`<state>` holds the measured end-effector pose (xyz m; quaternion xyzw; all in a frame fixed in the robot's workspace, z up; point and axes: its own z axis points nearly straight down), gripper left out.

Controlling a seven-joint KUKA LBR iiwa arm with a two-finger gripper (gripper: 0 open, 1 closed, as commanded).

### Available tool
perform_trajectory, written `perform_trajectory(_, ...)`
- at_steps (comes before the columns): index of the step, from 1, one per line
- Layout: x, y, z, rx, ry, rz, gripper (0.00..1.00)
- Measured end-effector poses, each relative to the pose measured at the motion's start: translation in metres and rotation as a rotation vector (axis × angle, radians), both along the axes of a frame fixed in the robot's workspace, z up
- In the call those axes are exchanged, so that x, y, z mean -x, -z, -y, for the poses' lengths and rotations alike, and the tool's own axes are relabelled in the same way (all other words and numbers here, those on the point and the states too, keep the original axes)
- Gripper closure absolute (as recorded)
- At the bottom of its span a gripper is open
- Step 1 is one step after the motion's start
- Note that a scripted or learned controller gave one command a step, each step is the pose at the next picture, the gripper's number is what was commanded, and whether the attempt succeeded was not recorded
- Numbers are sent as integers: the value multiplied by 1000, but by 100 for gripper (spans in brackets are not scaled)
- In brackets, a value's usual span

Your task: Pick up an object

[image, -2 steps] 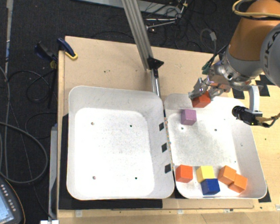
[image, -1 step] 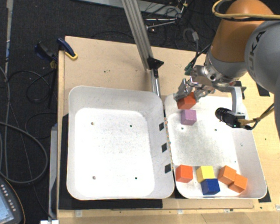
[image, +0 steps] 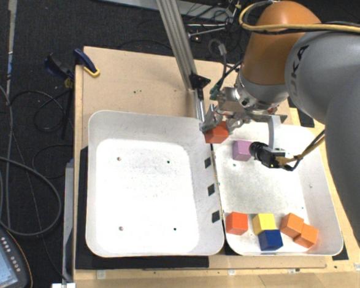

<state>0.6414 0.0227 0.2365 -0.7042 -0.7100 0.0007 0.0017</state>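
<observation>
Grey arm [image: 332, 77] with its orange band is reaching in from the right, over the far edge of the right bin [image: 324, 193]

Bench [image: 141, 88] of pale board is carrying both bins side by side; left bin [image: 98, 165] is sitting toward the bench's left, its right rim meeting the right bin's left rim

Gripper [image: 217, 125] is hanging over the seam between the two bins, at their far edge. Its fingers are clamped on a red-orange block [image: 217, 135], which is showing between them, tilted, just above the rims at the right bin's far left corner

Pink block [image: 241, 150] is lying in the right bin near the far edge, just right of the held block and apart from it

Along the near edge of the right bin a cluster is sitting: orange cube [image: 236, 223] at the left, yellow cube [image: 263, 222] just beside it, blue cube [image: 271, 239] touching the yellow one on its near side, and two orange blocks [image: 300, 230] pressed together toward the near right corner

Blue-and-yellow clamp [image: 84, 61] is gripping the bench's far left corner
</observation>
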Motion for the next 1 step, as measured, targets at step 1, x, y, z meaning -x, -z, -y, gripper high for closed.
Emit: perform_trajectory(1, 1, -6, -57, 0, -1, 4, 100)
